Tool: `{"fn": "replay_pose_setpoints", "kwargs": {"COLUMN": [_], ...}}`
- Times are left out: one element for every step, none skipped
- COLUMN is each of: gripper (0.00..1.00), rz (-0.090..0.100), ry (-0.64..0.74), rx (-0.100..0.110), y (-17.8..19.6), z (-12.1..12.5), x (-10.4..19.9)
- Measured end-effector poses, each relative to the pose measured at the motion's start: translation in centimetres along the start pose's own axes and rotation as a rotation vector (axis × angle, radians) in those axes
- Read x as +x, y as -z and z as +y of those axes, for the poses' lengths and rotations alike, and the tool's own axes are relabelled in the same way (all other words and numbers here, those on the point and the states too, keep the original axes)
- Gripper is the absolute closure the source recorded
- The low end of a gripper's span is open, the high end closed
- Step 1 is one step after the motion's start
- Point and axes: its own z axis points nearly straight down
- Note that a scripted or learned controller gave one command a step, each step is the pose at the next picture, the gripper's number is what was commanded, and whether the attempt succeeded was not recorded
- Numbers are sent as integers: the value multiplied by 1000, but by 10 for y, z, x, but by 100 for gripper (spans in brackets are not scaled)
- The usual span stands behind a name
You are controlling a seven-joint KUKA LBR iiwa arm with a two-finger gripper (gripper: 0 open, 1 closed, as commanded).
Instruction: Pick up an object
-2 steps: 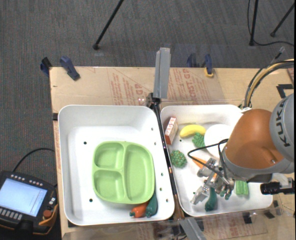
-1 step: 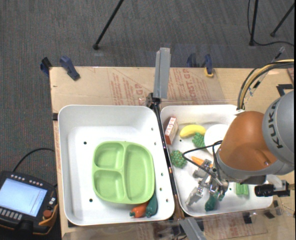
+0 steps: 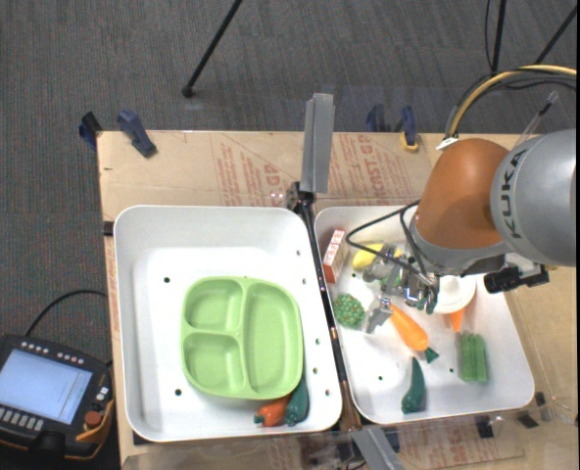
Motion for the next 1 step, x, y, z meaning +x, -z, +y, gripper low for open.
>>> {"fn": "replay_pose_setpoints", "kwargs": {"gripper": [0], "rz": [6], "ry": [-163], "rx": [1], "y": [-1], "z": [-20], "x": [80]}}
